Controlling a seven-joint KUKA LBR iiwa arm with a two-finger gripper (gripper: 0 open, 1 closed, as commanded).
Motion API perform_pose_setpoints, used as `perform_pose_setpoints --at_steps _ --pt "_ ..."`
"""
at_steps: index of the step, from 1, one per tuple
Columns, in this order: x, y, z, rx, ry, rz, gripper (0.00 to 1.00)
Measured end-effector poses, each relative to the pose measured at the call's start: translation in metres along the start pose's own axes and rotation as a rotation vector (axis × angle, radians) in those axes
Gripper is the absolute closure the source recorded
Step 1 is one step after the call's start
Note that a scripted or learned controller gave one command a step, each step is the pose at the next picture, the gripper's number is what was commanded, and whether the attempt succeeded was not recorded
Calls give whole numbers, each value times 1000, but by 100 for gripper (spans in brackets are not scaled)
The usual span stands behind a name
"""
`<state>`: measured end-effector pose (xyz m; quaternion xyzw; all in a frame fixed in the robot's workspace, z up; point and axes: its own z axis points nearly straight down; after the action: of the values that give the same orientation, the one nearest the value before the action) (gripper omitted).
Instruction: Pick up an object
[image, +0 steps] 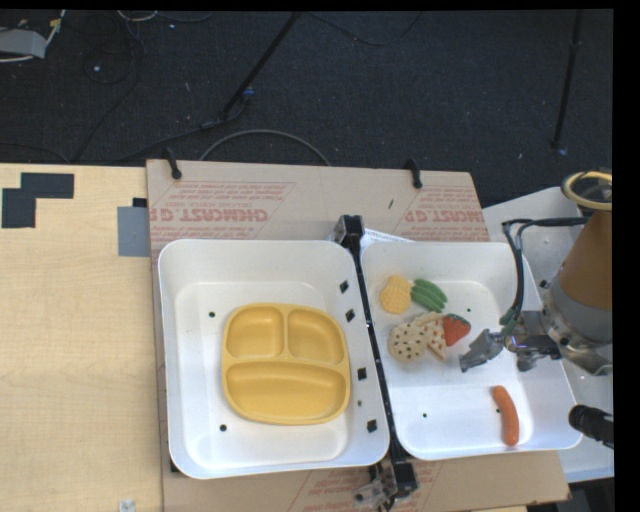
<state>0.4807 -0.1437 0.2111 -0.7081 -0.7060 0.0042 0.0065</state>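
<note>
Arm (590, 290): grey body w/ orange band above wrist, yellowish ring up top. Black cable loops alongside. Gripper (482, 350): dark grey metal, angular.

Setting: robotics laboratory, test bench. Evidence: two white bins (190, 300) clamped side by side on a cardboard sheet (300, 205) printed with lettering; pale wooden benchtop (70, 350) marked with dark tape squares; loose black cables (260, 60) trailing over dark carpet; plastic toy food (425, 320) and a yellow divided tray (285, 362) as test pieces.
</note>
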Motion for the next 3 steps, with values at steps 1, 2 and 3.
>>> perform_pose_setpoints --at_steps 1,2,3 --pt "0 2 -5 -11 -2 -3 0" --pt "8 6 42 -8 0 -3 0" --pt "18 10 99 -6 0 -3 0"
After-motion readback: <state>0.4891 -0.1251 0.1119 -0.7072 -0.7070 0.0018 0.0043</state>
